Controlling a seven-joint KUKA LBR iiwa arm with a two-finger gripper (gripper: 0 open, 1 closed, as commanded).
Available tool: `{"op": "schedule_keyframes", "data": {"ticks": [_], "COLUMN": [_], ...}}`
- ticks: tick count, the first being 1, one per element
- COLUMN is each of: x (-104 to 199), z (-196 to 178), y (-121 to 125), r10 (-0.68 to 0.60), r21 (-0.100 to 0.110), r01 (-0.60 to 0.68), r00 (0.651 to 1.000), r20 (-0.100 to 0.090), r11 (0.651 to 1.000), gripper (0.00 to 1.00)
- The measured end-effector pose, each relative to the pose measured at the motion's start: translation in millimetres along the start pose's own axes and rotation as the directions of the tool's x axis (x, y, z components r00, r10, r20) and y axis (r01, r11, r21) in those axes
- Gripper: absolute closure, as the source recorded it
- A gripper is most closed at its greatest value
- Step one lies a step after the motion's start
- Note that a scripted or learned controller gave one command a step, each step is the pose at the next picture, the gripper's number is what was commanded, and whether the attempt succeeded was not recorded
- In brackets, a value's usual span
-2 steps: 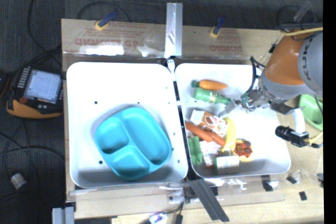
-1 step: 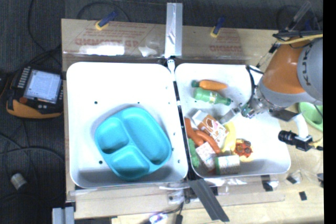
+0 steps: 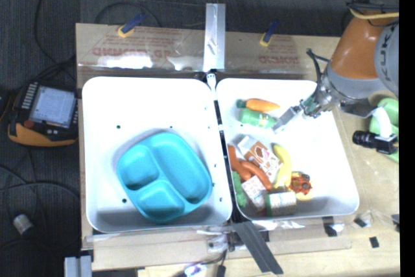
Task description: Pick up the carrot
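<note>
The carrot is orange with a green stalk end and lies flat at the back of the right bin, touching a green bottle just in front of it. My gripper reaches in from the right and hangs low over the bin, just right of the bottle and carrot. Nothing is seen held in it. The arm's orange band is over the bin's back right corner.
A pile at the right bin's front holds a banana, a printed box, a red sausage, a can and an orange-red toy. The left bin holds a blue divided plate.
</note>
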State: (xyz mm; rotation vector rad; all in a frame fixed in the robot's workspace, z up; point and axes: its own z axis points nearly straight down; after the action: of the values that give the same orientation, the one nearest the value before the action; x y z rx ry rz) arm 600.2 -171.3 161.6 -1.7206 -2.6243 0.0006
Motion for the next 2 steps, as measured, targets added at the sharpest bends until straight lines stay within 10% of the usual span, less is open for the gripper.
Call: {"op": "schedule_keyframes", "data": {"ticks": [1,2], "x": [-14.0,-21.8], "z": [34.3,74.3], "y": [69.9,65.8], "r10": [-0.023,0.014], "r21": [-0.005,0.004], "r01": [0.023,-0.014], "r00": [1.0,1.0], "r20": [0.005,-0.001], "r11": [1.0,1.0], "gripper": [0.0,0.0]}}
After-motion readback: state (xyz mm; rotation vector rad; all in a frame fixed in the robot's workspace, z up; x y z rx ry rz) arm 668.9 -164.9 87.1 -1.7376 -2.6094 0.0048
